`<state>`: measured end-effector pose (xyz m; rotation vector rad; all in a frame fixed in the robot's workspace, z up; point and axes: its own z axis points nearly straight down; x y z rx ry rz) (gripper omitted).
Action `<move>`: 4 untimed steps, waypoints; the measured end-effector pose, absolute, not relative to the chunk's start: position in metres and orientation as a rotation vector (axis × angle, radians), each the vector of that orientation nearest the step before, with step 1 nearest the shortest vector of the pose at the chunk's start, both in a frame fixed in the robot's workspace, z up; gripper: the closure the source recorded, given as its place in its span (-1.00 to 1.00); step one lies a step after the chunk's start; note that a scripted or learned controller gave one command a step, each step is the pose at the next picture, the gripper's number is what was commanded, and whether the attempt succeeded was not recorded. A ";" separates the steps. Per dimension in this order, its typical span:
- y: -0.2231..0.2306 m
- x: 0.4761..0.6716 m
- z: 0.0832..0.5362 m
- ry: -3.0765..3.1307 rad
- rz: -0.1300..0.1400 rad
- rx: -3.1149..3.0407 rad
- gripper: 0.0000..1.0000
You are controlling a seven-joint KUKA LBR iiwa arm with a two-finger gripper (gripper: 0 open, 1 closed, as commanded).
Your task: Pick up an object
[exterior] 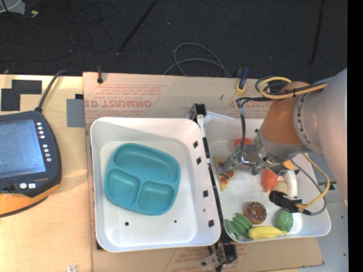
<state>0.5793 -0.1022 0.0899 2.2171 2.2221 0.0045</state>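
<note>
Seen from above, two white bins sit side by side. The left bin (108, 231) holds a teal divided plate (142, 178). The grey arm's gripper (233, 164) hangs low in the right bin (320, 228), near its left wall (whether it grips anything cannot be told). Toy food lies near the front: a chocolate doughnut (255, 212), a banana (265, 232), green pea pods (239, 225), broccoli (285, 220).

Two white bins (108, 135), one teal tray (142, 177), one donut (255, 212), one banana (265, 232), one broccoli (285, 220), one pea pod (238, 225), one tablet (25, 152).
</note>
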 end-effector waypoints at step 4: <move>-0.088 0.549 0.091 2.213 0.005 2.220 -1.00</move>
